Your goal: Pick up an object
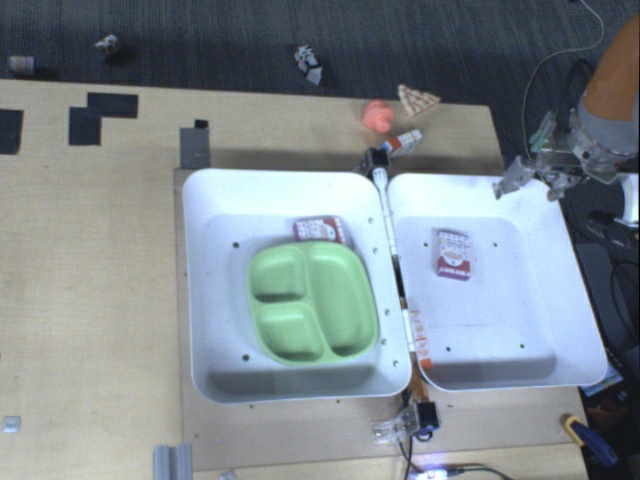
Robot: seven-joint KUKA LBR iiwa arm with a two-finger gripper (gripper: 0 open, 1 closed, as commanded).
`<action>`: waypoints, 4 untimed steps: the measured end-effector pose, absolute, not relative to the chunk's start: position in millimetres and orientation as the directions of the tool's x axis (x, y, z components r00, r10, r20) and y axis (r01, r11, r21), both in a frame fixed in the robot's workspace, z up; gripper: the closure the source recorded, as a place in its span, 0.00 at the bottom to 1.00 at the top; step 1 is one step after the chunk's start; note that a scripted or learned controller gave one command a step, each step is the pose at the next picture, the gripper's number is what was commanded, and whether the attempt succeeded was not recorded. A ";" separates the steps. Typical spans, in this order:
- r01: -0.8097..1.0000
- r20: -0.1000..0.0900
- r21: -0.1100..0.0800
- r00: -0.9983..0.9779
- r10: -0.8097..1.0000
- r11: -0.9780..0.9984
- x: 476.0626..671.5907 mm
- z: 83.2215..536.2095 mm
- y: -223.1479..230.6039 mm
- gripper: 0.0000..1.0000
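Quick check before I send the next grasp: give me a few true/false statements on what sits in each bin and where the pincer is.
1. The green divided tray lies in the left bin. True.
2. A red-and-white packet lies in the right bin. True.
3. The pincer grips that packet. False: it is at the right bin's far right corner, apart from the packet.
4. The right bin also holds a second green tray. False: the one green tray is in the left bin.
5. Another small red-and-white packet sits at the tray's far edge in the left bin. True.
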State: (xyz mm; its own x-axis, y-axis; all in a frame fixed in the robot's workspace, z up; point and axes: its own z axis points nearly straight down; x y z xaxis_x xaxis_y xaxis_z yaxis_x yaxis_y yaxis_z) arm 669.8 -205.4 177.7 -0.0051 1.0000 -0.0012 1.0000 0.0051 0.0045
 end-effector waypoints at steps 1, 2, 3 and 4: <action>1.000 -0.003 0.015 -0.004 1.000 0.004 624.6 90.5 -159.0 0.00; 1.000 -0.002 0.017 -0.001 1.000 0.001 553.1 90.1 -121.8 0.00; 1.000 0.000 0.024 -0.003 1.000 0.003 556.1 102.9 -120.3 1.00; 1.000 -0.002 0.004 -0.001 1.000 0.001 559.9 135.3 -198.6 1.00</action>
State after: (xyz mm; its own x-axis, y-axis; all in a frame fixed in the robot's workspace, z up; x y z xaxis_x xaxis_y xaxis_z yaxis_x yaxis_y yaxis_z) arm 559.9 -198.6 135.3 -0.0014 1.0000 -0.0023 1.0000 0.0014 0.0043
